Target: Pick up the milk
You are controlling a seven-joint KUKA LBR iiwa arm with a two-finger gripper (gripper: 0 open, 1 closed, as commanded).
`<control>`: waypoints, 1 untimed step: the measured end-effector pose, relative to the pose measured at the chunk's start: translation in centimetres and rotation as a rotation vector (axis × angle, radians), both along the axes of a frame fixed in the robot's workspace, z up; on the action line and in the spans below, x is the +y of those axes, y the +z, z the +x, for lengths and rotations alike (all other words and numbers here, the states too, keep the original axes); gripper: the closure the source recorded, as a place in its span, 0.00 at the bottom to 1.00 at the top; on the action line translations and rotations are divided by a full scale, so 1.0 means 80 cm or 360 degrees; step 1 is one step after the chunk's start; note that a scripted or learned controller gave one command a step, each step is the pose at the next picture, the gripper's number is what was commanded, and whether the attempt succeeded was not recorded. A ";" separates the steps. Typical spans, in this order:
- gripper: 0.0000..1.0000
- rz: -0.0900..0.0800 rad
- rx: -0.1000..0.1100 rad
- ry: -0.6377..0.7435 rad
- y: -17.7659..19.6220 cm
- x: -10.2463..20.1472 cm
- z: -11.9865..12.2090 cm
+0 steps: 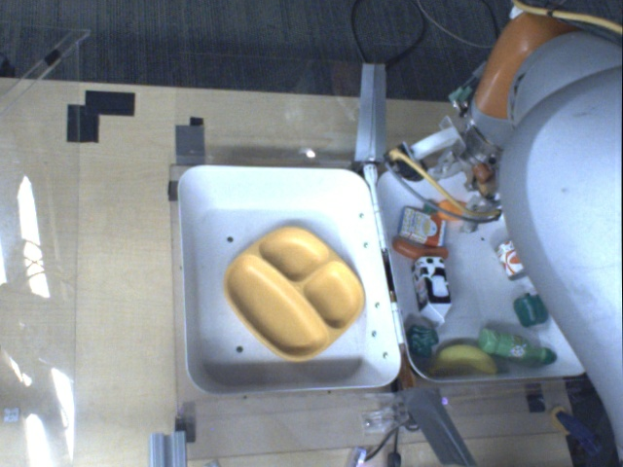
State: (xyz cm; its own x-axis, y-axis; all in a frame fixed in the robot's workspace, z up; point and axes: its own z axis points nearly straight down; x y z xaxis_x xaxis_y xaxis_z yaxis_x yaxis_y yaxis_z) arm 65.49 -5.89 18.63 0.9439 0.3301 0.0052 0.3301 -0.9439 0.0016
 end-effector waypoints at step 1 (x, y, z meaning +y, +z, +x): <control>0.00 0.0003 0.0007 -0.0074 0.000 0.063 -0.110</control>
State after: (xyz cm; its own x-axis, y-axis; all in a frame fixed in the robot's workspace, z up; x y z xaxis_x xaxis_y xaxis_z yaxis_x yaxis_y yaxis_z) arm 56.67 -0.83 18.67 0.9583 0.2856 0.0013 0.2856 -0.9583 -0.0018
